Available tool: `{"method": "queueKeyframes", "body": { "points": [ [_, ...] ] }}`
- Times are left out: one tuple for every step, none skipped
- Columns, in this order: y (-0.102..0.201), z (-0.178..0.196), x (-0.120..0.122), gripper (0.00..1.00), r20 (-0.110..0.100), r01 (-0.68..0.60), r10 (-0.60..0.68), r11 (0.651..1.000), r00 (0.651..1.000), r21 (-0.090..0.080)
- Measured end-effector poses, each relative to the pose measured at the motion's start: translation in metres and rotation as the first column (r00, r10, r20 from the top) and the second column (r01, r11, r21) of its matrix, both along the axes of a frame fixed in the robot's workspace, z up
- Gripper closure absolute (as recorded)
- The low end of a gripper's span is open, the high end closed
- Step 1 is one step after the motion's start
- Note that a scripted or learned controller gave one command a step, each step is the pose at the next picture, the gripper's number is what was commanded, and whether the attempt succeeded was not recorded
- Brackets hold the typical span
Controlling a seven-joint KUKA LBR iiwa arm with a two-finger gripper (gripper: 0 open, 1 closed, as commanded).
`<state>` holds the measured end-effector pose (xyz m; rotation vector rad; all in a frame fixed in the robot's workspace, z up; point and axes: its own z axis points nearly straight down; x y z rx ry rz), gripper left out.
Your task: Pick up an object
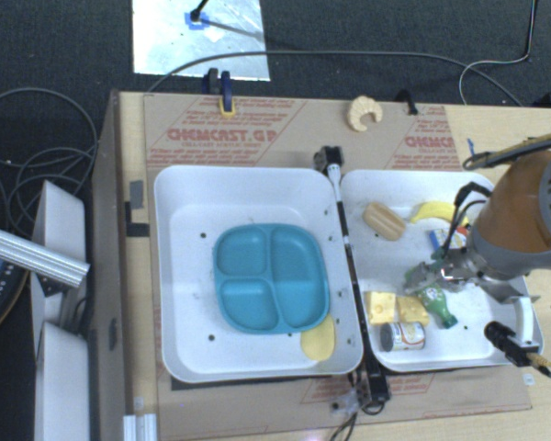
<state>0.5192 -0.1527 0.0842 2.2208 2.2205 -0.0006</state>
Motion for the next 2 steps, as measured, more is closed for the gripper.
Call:
{"method": "queueKeyframes", "body": {
  "points": [
    [-0.003,0.0,0.01,0.0,0.001,-0.001,0.001,1.0,1.0,0.0],
    [-0.003,0.011,0.011,1.0,0.004,-0.002,0.002,1.0,1.0,0.0]
  ]
}}
